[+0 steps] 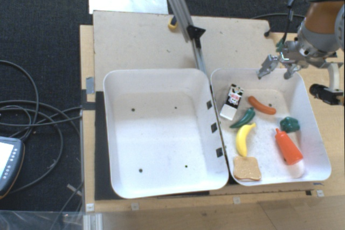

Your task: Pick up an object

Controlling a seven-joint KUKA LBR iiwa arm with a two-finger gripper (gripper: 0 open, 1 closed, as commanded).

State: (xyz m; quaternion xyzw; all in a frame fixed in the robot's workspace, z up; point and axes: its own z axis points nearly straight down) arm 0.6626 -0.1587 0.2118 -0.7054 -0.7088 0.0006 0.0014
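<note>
My gripper (278,69) hangs over the far rim of the right bin (312,110), its two fingers spread open with nothing between them. Below it in that bin lie a sausage (262,105), a black-and-white milk carton (232,101), a green pepper (243,117), a banana (244,139), a slice of toast (247,168), a dark green broccoli piece (289,124) and an orange-red bottle (289,152). The sausage is the nearest to the gripper, a little toward the front.
The left bin (161,132) stands beside the right one, sharing a divider edge. A slanted metal pole (180,2) crosses above the bench at the back. Cables and a tablet (8,161) lie on the floor at left.
</note>
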